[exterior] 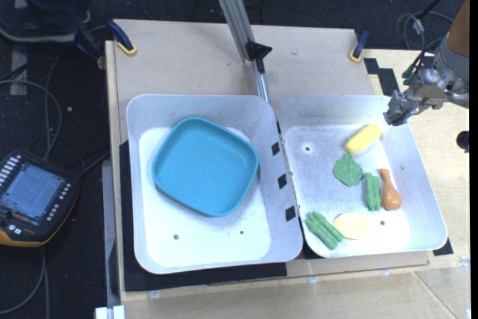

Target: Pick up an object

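Gripper [396, 116] over right bin's [426, 183] far edge; opening unclear, nothing seen held. Yellow piece [364, 138] nearby: likely light, smooth; grip across middle.

Pale wooden table [187, 60] sits on dark floor [52, 101], cables trailing, a pendant controller [30, 198] lying left

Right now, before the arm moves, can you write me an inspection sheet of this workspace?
Surface: wooden bench bearing two white bins, left bin and right bin.
Job's things: in the right bin, yellow piece, green leaf, green pod, orange piece, pale disc, green beans.
Clutter: blue plate in the left bin.
Grippers: claw above the right bin's far right rim, holding nothing seen.
Cables: black cables on the floor at left.
Surroundings: handheld pendant on the floor, slanted metal pole.
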Tool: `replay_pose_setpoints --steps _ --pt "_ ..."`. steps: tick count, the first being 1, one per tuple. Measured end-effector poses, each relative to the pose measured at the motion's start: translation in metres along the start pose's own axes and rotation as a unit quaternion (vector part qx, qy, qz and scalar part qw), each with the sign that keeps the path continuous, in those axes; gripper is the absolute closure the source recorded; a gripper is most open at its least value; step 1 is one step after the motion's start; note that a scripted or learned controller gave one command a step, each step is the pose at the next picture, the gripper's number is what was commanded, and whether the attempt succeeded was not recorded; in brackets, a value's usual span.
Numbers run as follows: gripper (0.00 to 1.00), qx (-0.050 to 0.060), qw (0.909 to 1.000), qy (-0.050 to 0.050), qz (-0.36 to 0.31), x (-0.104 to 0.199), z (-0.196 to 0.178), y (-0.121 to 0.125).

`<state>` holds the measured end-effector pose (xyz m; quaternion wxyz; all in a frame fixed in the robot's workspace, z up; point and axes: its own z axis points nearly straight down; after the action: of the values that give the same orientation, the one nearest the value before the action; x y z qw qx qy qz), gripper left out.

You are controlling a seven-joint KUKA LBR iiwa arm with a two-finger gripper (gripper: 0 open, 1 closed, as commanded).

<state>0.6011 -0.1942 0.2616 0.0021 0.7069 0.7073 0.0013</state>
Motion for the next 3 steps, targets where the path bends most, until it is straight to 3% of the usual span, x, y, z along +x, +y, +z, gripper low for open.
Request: replay_pose_setpoints --steps 3 --pt "1.0 0.003 1.0 0.001 -0.002 0.153 0.031 0.018"
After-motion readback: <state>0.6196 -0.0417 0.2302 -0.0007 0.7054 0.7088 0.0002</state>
